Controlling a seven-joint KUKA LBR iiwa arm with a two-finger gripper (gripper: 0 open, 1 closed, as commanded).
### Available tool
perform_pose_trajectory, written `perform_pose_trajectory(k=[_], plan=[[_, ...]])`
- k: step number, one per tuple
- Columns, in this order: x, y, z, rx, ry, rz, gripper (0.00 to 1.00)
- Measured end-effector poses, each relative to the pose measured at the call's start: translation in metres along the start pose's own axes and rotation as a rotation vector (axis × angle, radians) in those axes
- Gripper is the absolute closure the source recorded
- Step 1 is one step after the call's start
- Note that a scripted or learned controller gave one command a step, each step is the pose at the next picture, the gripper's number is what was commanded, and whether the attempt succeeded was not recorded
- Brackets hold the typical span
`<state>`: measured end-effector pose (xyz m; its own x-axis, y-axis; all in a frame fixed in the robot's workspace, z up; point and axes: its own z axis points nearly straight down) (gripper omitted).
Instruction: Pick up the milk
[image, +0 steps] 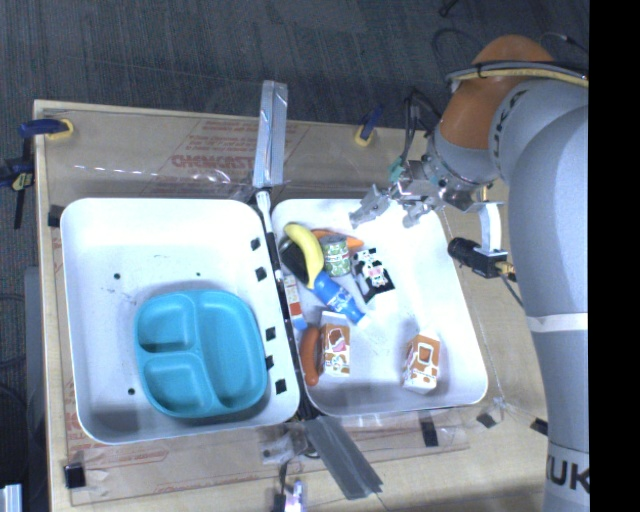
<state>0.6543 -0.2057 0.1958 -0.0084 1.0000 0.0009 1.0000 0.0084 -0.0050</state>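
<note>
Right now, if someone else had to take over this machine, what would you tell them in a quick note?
Gripper: open, holding nothing, raised over the far edge of the right bin.
Milk: two small brown-and-white cartons in the right bin, one beside the hot dog, the other alone near the right wall; a black-and-white cow-print carton lies nearer the gripper, by the banana.
Left bin holds a blue divided plate.
Done: nothing lifted.
Left: descend, grasp a milk carton, raise it.

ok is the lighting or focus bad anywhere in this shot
Camera view: even light; soft shadow beside the blue compartment plate in the left white bin; faint glare on the clear plastic sheet behind; the grey two-finger gripper looks slightly blurred; small cartons' print unreadable.
</note>
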Motion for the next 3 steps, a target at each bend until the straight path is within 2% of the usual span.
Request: perform_pose_trajectory(k=[1,2,3], plan=[[-0.003,-0.040,0.105,0.000,0.001,0.362,0.00],[-0.002,-0.038,0.093,0.000,0.002,0.354,1.00],[0.041,-0.029,0.012,-0.002,0.001,0.244,1.00]])
